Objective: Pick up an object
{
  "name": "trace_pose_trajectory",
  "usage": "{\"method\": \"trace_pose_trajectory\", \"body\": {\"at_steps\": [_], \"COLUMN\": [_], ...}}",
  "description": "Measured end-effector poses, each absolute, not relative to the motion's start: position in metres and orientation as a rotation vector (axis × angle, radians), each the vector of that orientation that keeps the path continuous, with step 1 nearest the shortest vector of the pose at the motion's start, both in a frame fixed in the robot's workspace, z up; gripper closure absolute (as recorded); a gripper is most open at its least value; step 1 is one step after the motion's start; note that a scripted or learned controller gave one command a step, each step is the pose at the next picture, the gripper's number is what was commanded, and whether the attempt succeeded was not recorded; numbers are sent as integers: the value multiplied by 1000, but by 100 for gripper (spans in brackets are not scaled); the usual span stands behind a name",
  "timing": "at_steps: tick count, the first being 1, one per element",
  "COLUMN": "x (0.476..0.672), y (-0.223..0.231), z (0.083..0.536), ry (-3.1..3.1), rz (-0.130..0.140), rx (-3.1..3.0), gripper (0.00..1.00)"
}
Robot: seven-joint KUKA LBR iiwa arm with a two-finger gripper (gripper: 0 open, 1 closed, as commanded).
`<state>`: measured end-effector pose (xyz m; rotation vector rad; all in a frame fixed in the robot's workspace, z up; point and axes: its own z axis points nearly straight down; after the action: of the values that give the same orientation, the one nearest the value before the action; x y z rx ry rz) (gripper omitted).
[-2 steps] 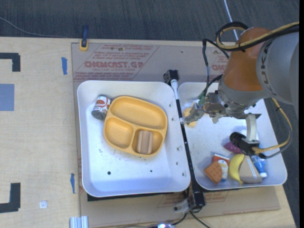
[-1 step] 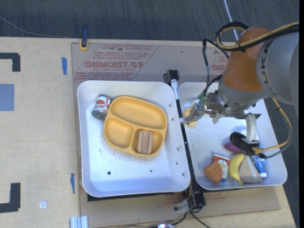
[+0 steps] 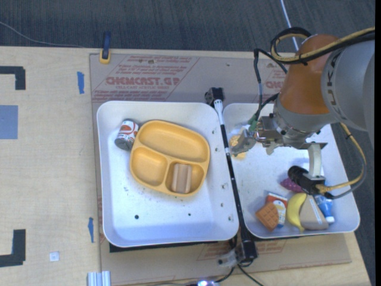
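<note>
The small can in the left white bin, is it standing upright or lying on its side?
Lying on its side. The small red and silver can shows its long printed side from above, beside the yellow divided tray.

Grey arm (image 3: 351, 82), orange band, black cables

Left of the metal-looking gripper (image 3: 257, 137), the yellow three-compartment plastic tray (image 3: 169, 156) has a smooth, slightly glossy face. It sits in the left shallow white plastic bin (image 3: 113, 207), smooth with a dull sheen. Beyond the tray lies a small crushed metal can (image 3: 125, 134), shiny. Under the bins, the pale wood-grain tabletop (image 3: 44, 177) looks matt, and the brown printed cardboard sheet (image 3: 155, 79) looks flat and papery.
</note>
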<state>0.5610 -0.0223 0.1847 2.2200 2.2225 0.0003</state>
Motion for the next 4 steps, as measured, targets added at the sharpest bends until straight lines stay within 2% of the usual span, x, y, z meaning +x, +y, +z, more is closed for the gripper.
{"method": "trace_pose_trajectory", "body": {"at_steps": [1, 2, 3, 4], "x": [579, 564, 522, 522], "y": [-85, -91, -92, -97], "z": [94, 90, 90, 101], "ry": [2222, 2215, 2211, 2199], "rz": [1, 17, 13, 10], "rx": [2220, 2210, 2211, 2207], "gripper": [0, 0, 0, 100]}}
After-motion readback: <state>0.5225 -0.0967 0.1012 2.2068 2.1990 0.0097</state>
